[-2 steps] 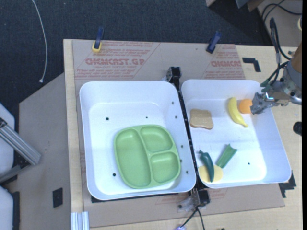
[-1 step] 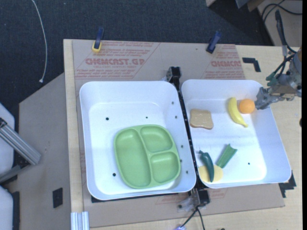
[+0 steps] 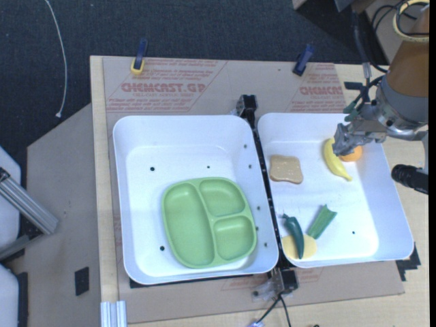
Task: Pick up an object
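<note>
In the right bin a yellow banana lies against an orange fruit near the back right. My gripper hangs right over these two, its tips at the banana's upper end. A tan slice of bread lies near the bin's left wall. A green stalk and a dark green piece on a yellow round rest near the front.
The left bin holds a green divided plate. A black clamp sits where the two bins meet at the back. Brown cardboard lies under both bins.
</note>
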`<action>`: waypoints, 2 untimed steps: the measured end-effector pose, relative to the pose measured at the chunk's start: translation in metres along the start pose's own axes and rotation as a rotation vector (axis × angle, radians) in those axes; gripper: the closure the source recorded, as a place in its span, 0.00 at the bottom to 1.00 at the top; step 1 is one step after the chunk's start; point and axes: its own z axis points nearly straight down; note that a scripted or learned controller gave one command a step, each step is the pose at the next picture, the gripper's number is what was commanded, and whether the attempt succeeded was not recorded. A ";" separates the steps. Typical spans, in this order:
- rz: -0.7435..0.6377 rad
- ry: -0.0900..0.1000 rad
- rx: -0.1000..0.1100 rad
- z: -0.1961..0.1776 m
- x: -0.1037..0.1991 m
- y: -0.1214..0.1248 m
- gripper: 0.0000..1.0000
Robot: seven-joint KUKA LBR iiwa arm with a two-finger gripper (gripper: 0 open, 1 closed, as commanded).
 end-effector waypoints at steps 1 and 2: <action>0.001 -0.001 0.001 0.001 0.057 0.003 1.00; 0.001 0.000 0.002 0.010 0.113 -0.013 1.00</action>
